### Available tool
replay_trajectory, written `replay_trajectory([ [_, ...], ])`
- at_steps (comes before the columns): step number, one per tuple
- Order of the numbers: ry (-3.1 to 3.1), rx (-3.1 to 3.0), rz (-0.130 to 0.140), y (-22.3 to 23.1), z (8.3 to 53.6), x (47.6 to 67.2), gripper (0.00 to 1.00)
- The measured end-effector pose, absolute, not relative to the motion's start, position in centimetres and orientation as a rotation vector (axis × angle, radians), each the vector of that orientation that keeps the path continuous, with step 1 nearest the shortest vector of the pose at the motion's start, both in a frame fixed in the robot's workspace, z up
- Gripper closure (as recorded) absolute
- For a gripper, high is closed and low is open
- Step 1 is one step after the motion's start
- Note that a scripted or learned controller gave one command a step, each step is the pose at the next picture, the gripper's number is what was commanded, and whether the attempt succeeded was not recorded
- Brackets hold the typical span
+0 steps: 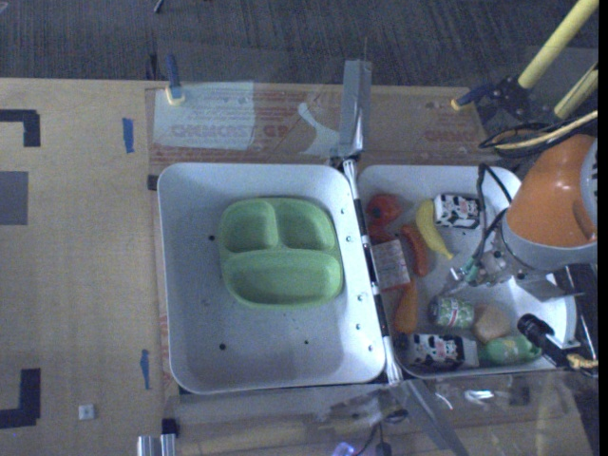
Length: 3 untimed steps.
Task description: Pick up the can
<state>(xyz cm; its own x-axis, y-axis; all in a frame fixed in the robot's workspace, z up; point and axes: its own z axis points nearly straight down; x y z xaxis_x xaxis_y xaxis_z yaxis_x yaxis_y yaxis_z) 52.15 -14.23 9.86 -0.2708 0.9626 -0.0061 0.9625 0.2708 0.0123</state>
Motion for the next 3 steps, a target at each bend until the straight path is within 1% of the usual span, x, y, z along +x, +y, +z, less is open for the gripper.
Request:
replay_trajectory([
  [1,2.495,1.890,0.009,-14.2,9.8,52.1,0.00],
  [2,2.528,1.851,0.005,-11.4,8.8,48.3,0.00],
  [3,2.520,1.849,0.011,-11.4,9.9,48.5,1.00],
])
